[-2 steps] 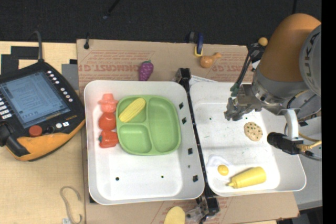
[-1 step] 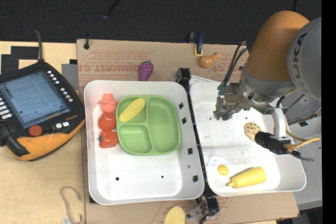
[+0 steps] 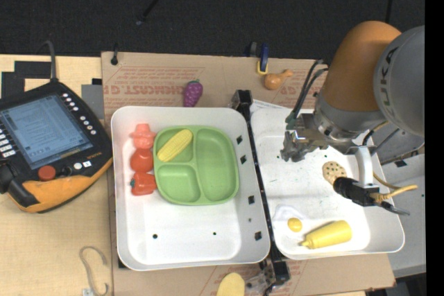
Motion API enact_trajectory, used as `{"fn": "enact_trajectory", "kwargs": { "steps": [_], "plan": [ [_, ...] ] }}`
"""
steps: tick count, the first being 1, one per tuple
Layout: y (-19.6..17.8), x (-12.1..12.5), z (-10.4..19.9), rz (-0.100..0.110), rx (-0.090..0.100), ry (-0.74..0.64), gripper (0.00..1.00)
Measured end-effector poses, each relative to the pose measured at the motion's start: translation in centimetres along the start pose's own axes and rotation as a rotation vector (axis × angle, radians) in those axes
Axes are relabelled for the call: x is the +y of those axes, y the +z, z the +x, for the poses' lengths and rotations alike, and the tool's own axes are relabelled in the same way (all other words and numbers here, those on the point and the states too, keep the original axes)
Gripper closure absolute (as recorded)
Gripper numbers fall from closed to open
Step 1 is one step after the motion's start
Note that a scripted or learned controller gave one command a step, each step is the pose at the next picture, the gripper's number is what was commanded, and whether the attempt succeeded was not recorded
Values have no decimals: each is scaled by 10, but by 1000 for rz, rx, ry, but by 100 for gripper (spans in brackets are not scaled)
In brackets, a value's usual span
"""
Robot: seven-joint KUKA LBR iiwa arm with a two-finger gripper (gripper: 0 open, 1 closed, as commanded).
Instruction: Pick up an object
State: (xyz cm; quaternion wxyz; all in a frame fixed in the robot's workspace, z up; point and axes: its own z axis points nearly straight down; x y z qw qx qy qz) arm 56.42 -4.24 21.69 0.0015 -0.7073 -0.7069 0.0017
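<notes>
My gripper [image 3: 294, 148] hangs over the upper middle of the right bin [image 3: 277, 123], above bare bin floor, with nothing visibly held. A cookie [image 3: 334, 170] lies to its right, beside the wrist. A yellow mustard bottle [image 3: 326, 234] lies on its side at the front of that bin, with a fried egg toy [image 3: 294, 223] just left of it. The left bin [image 3: 173, 246] holds a green divided plate [image 3: 196, 166] with a corn cob [image 3: 173, 143] in one compartment, and several red and pink toys [image 3: 142, 160] along the plate's left side.
A purple grape toy [image 3: 193, 92] and an orange duck-like toy [image 3: 276, 79] lie on the cardboard behind the bins. A control pendant [image 3: 48, 142] sits at the left. A yellow object [image 3: 231, 283] rests in front of the bins.
</notes>
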Motion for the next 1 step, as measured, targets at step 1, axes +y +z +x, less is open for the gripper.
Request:
{"fn": "enact_trajectory", "kwargs": {
  "steps": [1],
  "plan": [
    [-9, -7, -4, -1, 1, 0, 100]
  ]
}}
